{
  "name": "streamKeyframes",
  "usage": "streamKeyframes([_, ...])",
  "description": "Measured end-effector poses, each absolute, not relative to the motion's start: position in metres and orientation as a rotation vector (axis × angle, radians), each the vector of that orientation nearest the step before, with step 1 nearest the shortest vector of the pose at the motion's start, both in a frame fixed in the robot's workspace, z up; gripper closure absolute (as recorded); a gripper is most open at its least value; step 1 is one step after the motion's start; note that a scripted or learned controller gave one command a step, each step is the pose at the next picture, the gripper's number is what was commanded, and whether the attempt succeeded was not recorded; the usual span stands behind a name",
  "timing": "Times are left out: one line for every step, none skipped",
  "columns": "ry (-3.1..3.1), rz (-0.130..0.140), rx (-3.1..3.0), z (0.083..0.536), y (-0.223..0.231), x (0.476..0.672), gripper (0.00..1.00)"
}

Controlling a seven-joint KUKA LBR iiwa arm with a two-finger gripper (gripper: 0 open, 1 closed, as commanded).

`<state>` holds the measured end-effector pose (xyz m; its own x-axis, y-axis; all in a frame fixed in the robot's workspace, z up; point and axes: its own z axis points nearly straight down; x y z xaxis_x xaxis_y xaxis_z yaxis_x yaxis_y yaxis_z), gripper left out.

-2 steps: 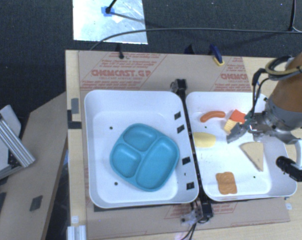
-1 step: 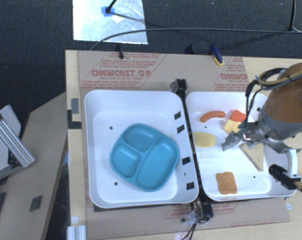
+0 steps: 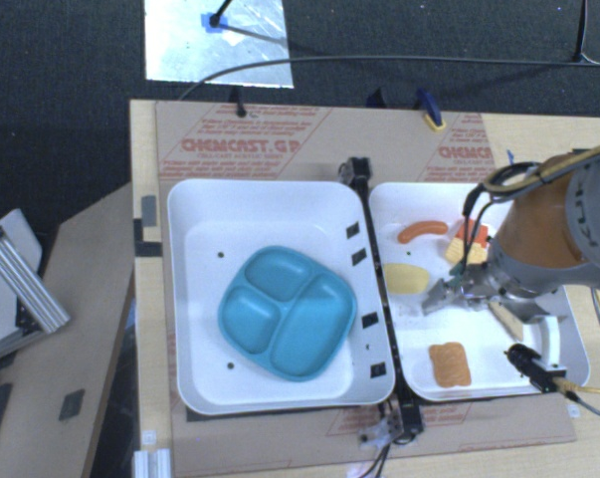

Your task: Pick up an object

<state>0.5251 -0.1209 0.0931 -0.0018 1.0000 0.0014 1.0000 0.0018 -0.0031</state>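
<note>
White plastic sets the scene: we see two shallow bins side by side, the left bin [image 3: 195,217] bearing a blue divided plate [image 3: 285,312], the right bin [image 3: 399,366] holding the small foods. The grey arm [image 3: 548,237] leans in from the right over that bin, its gripper [image 3: 441,297] low near the bin floor; whether it is open or closed we cannot tell. Just beside its tip lies a pale yellow piece [image 3: 406,278], the likeliest pick. Above that rests an orange-red sausage [image 3: 422,231], and nearer us a tan cracker [image 3: 449,363], well apart from the tip. To do this step well, we would centre over the yellow piece, straddle its narrow width, and press down before closing.
</note>
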Motion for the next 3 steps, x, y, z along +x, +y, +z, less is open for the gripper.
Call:
streamKeyframes([-2.222, 0.0, -2.219, 0.084, -0.121, 0.526, 0.0])
streamKeyframes([-2.224, -0.005, -2.22, 0.096, -0.12, 0.527, 1.0])
streamKeyframes([-2.227, -0.005, -2.222, 0.149, -0.121, 0.518, 1.0])
